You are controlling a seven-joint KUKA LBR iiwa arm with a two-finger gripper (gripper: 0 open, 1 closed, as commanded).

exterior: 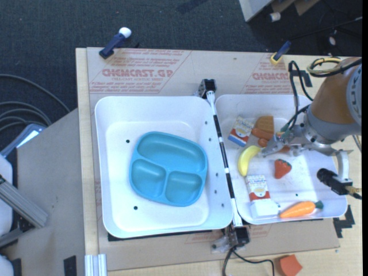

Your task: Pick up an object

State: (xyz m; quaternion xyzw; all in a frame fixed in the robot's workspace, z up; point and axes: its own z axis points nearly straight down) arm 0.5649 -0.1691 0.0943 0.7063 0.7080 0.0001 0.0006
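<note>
In the right bin (305, 105) lie a yellow banana (247, 158), a red strawberry (282, 168), a brown bread-like piece (264, 126), a small red, white and blue carton (240, 132), a second small carton (259, 187) and an orange carrot (299, 209). My gripper (275, 148) reaches in from the right and hangs low over the bin's middle. It sits just right of the banana, above the strawberry and below the brown piece. Nothing can be seen held in it.
The left bin (109, 154) holds a blue divided plate (168, 168). A black clamp rail (218, 137) runs between the bins. The arm's orange band (336, 99) and cables (296, 79) hang over the right bin's far right. An orange block (289, 264) lies on the bench front.
</note>
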